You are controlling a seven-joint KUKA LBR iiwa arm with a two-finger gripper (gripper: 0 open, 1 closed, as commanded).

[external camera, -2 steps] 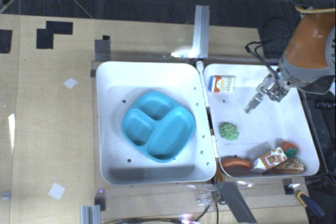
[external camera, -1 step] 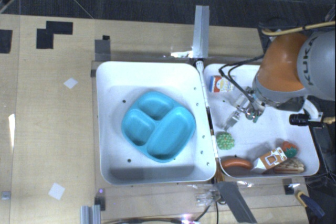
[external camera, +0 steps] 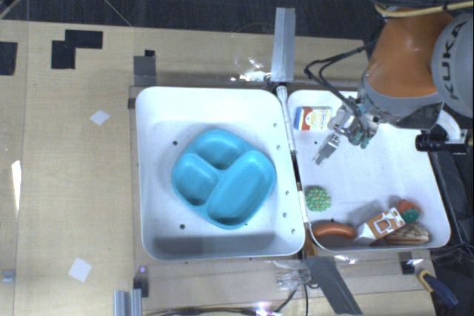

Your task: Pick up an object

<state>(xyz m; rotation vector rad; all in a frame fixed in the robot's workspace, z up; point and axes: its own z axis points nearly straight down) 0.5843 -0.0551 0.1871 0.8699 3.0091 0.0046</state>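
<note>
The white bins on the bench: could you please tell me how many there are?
2. The left bin holds a blue divided tray; the right bin holds small items, with the end effector above it.

Blue tray (external camera: pixel 224 177) in left bin (external camera: pixel 152 233), arm (external camera: pixel 411 63) over right bin (external camera: pixel 415 174)

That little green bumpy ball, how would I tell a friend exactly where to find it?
Start at the right-hand white bin, the one the arm reaches into. Along its left wall, about halfway down, sits the small green ball, below the white carton and above the brown oval piece. It is the only round, knobbly green thing there.
</note>
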